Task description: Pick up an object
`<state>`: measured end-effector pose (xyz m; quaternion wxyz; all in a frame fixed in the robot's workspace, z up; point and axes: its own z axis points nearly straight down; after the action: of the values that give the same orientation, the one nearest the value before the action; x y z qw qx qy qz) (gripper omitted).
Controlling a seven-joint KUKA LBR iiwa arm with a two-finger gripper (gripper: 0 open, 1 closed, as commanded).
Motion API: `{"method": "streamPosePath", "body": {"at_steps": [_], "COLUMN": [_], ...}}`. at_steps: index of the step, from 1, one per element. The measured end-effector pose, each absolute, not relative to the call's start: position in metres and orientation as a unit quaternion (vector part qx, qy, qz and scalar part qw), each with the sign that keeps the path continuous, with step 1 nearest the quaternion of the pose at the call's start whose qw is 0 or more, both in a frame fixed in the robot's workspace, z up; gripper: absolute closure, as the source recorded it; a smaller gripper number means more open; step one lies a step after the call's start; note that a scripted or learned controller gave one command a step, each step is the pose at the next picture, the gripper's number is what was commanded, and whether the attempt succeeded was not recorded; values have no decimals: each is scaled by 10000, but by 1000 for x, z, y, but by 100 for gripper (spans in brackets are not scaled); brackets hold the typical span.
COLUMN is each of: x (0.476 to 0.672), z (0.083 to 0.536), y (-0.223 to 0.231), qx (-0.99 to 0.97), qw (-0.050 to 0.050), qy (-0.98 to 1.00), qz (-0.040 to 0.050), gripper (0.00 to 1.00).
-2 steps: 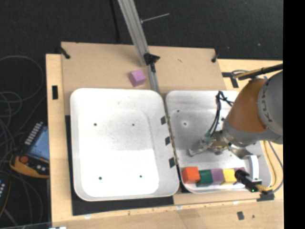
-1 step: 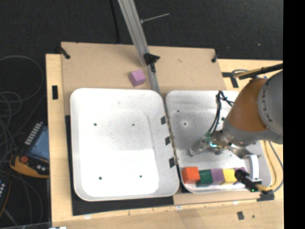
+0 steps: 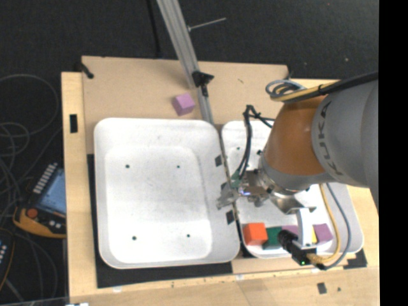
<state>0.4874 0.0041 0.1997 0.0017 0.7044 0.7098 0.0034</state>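
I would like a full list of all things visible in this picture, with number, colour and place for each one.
left bin: 1, white, middle of the bench
right bin: 1, white, beside the left bin, mostly under the arm
orange block: 1, orange, near end of the right bin
green block: 1, green, right beside the orange block
purple block in bin: 1, purple, right bin, near its right corner
purple block on bench: 1, purple, on the bench behind the left bin
metal rail: 1, grey, slanting from the top to the bins
handheld controller: 1, orange and black with a blue screen, floor at left
cables: several, black, floor at left
arm: 1, grey with orange band, over the right bin
tool: 1, dark, over the right bin's left edge
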Motion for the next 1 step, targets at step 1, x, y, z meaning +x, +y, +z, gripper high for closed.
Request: {"method": "streamPosePath", "body": {"at_steps": [1], "x": [486], "z": [251], "y": [57], "qx": [7039], "qw": [13], "qy": [7103], "qz": [34], "gripper": [0]}}
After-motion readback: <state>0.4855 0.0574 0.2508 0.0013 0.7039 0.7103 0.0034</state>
